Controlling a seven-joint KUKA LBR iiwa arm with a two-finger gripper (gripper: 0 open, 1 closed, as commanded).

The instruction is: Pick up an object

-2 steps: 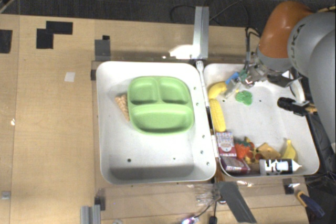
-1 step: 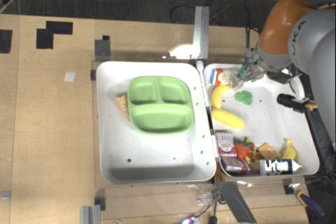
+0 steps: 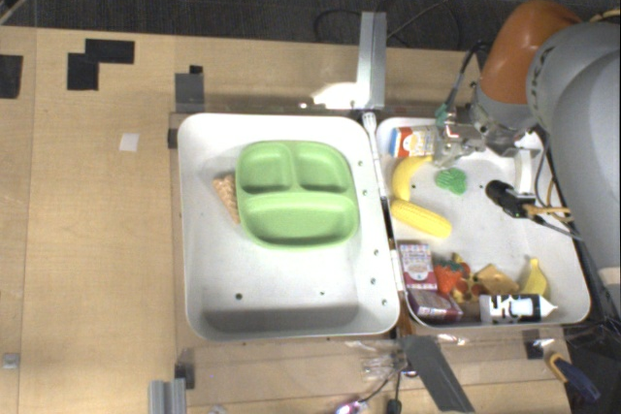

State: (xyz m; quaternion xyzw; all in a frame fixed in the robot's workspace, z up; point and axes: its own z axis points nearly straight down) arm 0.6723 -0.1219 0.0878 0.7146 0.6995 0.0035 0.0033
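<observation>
The grey arm with the orange band reaches in from the right, and its gripper [image 3: 452, 143] hangs low over the back part of the right white bin [image 3: 558, 257]. I cannot tell if it is clenched or let go — it is too small and blurry here.

Just below the gripper lies a small green toy piece [image 3: 451, 179]. It is very near the tip, a little toward the front of the bin, and it may be touching or just apart — I cannot say which. This looks like the thing to pick up, I think, since it is the closest one.

Beside it, to the left, is a curved yellow plastic banana [image 3: 408, 175]. Its long side runs from back to front along the bin's left wall. A second yellow piece [image 3: 420, 219] lies across, just in front of it.

So the next move is likely short: down and a bit forward onto the green piece. The banana is close beside it, so the gripper could bump it.

The left white bin [image 3: 204, 286] holds a green plastic tray with three parts [image 3: 294, 192], well apart from the gripper.
</observation>
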